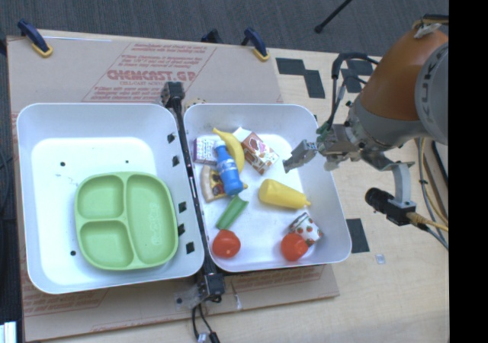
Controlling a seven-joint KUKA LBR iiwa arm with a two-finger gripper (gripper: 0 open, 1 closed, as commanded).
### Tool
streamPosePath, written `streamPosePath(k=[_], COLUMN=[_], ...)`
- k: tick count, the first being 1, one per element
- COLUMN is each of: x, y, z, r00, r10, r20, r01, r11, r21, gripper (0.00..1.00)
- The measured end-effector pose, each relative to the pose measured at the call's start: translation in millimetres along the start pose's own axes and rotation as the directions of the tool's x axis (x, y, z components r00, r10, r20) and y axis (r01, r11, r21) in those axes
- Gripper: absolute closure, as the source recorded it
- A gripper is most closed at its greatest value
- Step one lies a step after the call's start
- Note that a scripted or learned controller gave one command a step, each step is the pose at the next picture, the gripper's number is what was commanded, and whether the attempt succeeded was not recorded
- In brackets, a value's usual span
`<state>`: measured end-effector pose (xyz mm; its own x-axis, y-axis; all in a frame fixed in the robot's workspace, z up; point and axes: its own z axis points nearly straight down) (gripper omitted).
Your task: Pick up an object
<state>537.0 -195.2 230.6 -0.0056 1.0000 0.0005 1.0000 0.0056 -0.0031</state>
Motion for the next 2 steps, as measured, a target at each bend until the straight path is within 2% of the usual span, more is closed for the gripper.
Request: streamPosePath(k=[1,2], x=[16,16], y=[-53,-52], z=[139,129], r00=[1.0,1.0], r10=[-0.002,-0.007], r20=[-0.001,0.001], r01=[0.002,0.007], r11=[1.0,1.0], r21=[0.0,0.0], gripper=[0.0,1.0])
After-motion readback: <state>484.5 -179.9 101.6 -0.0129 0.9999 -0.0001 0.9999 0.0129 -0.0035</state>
